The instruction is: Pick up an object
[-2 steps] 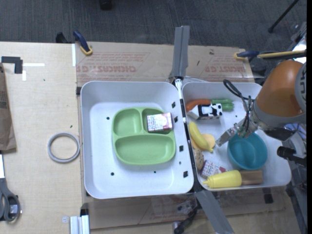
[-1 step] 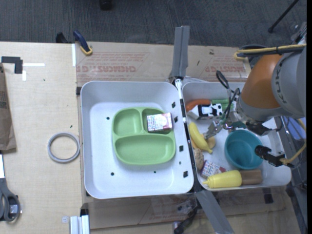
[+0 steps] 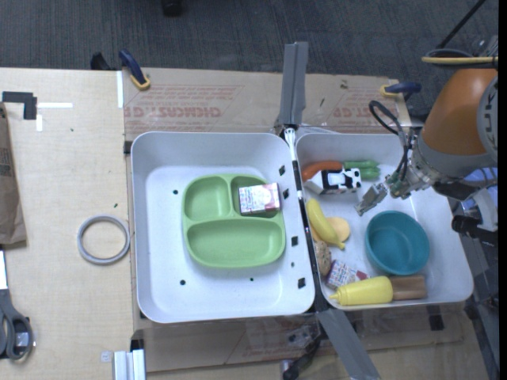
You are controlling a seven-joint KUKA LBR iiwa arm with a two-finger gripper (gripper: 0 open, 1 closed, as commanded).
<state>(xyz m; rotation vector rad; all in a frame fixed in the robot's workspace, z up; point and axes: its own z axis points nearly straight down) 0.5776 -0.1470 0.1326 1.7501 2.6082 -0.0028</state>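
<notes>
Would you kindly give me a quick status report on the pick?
Gripper low in right bin, nothing seen held. Round teal bowl just below it. Black-and-white toy cow alongside.

A: What lies beyond the pincer (image 3: 379, 198)?
B: Dark grey carpet (image 3: 238, 14), across the view's top, well above it.
A: And under it?
B: A pale wood bench (image 3: 63, 165), running off to the pincer's left. Brown cardboard (image 3: 206, 105) with red print covers the nearer part.
A: Anything on the bench?
B: A blue clamp (image 3: 402, 89) just above the pincer, a second clamp (image 3: 135, 70) far up-left. Well to the left: a tape ring (image 3: 103, 238), a paper bag (image 3: 9, 180) at the edge, scissors (image 3: 14, 335) below that.
</notes>
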